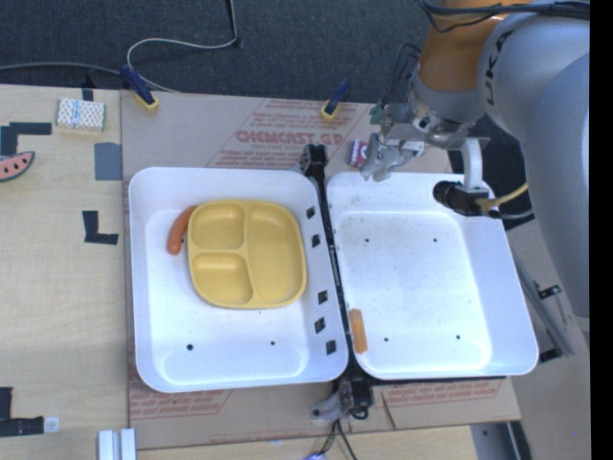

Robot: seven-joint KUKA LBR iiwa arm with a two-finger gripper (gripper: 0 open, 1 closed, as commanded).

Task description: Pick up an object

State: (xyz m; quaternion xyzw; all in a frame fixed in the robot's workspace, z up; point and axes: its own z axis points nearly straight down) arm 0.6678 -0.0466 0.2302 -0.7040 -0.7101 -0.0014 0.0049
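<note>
The end effector [383, 157] hangs over the far rim of the right bin [498, 286], near that bin's far-left corner; whether it is clenched or released cannot be told. In the left bin [153, 333] lies a yellow tray [247, 254] with three compartments, toward the far side, and an orange sausage [176, 232] lies touching the tray's left edge. A second small orange piece [357, 331] lies in the right bin against its left wall, toward the near corner. Both bins sit on a cardboard sheet [268, 132] on the tabletop [57, 295], side by side and touching.
</note>
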